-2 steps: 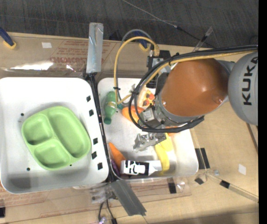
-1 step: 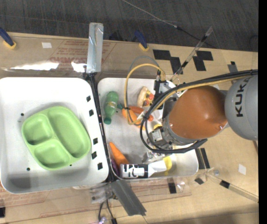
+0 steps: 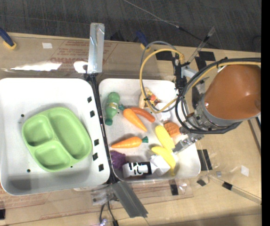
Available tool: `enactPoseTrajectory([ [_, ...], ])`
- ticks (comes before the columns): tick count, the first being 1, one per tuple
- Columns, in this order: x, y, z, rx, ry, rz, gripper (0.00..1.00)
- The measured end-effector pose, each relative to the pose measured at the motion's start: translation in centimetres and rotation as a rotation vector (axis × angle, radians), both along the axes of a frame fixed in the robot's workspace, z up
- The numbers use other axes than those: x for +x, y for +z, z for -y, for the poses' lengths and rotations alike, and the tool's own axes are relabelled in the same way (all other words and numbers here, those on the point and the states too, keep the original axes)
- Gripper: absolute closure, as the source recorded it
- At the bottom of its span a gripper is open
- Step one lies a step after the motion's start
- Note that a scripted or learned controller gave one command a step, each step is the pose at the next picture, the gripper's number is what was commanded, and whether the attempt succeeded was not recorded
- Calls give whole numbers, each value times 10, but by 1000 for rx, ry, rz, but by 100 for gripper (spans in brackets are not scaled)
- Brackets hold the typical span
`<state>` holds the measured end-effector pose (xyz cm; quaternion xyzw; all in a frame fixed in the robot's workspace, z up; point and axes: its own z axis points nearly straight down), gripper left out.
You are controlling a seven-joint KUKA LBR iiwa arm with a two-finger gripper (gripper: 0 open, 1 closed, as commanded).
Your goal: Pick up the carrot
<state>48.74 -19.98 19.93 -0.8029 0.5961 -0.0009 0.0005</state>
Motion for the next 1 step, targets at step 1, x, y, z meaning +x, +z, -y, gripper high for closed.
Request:
enactPoseTrajectory([
  [1, 54, -49, -9, 6, 9, -8, 100],
])
